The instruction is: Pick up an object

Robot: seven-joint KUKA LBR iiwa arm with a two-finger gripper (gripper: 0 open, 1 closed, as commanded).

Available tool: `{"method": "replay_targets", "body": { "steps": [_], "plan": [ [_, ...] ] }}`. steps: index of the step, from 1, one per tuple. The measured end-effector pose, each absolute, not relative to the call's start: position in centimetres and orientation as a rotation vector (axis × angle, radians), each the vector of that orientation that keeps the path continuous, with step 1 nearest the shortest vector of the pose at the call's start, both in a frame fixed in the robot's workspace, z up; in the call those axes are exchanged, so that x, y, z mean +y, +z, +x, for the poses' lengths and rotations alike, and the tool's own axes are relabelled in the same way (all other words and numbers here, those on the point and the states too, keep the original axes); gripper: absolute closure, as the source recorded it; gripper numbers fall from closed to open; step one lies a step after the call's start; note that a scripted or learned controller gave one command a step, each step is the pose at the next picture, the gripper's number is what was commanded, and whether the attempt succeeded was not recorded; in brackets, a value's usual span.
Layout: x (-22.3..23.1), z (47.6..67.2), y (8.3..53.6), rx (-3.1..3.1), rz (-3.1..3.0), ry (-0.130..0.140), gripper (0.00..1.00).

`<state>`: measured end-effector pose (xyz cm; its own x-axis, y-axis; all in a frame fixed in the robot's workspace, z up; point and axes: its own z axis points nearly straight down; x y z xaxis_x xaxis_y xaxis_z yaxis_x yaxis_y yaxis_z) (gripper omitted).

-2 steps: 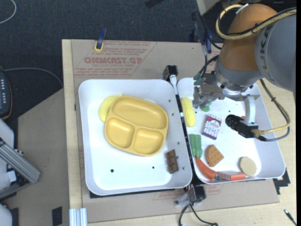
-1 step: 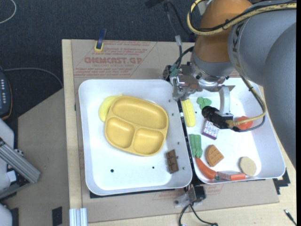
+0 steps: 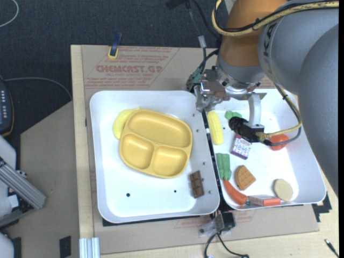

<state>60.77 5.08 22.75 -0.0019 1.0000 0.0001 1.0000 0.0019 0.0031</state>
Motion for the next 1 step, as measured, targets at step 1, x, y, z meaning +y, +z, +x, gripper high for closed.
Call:
{"method": "replay_targets", "body": {
  "steps": [1],
  "plan": [
    [6.61,61.74,21.88,2.222,2.218,0.002,1.0]
  ]
}}
